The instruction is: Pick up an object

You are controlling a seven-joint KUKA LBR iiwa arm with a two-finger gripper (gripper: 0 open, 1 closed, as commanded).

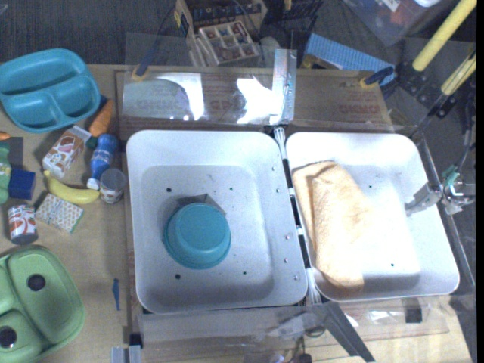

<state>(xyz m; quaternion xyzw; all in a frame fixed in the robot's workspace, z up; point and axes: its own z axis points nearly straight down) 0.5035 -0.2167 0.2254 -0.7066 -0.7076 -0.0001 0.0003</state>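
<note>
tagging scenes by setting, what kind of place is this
Probably a robotics lab's grasping bench: two white bins, one holding a teal bowl, the other a tan cloth, with toy food like a banana alongside.

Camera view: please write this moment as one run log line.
gripper: right bin's right edge, holds nothing | teal bowl: left bin, upside down | tan cloth: right bin | pick: not done

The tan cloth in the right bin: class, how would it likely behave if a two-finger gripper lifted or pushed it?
The tan cloth lies folded and slightly rumpled, so it is probably floppy: lifted by one spot, it would likely droop and unfold. It looks thin and soft, so probably light. Pushed, it would likely bunch up against the right bin wall rather than slide whole.
</note>
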